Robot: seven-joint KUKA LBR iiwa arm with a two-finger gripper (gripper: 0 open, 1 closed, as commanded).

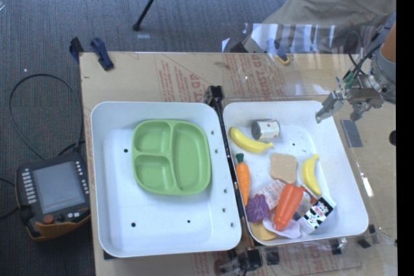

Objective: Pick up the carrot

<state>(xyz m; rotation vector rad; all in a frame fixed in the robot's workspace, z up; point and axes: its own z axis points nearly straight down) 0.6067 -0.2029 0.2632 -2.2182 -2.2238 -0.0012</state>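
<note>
The carrot [242,181] lies lengthwise against the right bin's [346,168] left wall, beside a banana [250,141]. The gripper [341,105] hovers over the bin's far right corner, well apart, fingers spread wide and holding nothing, likely ready to descend.

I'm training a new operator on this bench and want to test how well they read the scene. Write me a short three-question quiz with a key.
1. True or false: the carrot lies in the same bin as the green plate.
2. Which item lies closest to the carrot's leafy end? A) the tin can B) the banana by the can C) the bread slice
3. Fill in: the tool is at the right bin's ____ right corner, above the rim.

Key: 1 false; 2 B; 3 far
</note>
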